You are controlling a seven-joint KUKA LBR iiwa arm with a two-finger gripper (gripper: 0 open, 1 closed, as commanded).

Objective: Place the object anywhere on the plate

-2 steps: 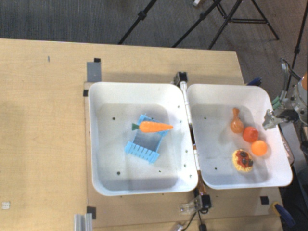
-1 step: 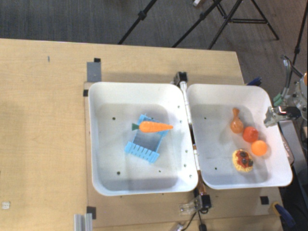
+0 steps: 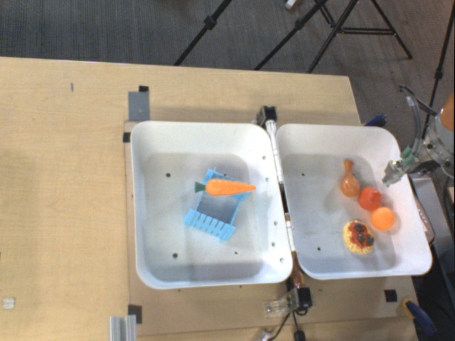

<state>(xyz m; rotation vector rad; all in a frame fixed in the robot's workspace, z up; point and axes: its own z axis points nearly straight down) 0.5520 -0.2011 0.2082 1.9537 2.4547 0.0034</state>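
Pale wood makes up the bench [image 3: 64, 190], which carries two white bins side by side. Near the middle of the left bin [image 3: 142, 212] lies a blue slatted plate [image 3: 213, 217], turned at an angle. An orange carrot [image 3: 229, 187] with a green tip rests across the plate's upper end, touching it.

The right bin [image 3: 334, 132] holds four small things in a loose cluster. These are an orange pear-shaped piece [image 3: 349, 183], a red ball [image 3: 369, 198] just beside it, an orange ball [image 3: 383, 219] below that, and a round yellow piece with dark red topping [image 3: 360, 236].

The gripper [image 3: 395, 172] hangs at the right bin's right side, close to the red ball and apart from the carrot. Whether it is spread or pressed together cannot be told.
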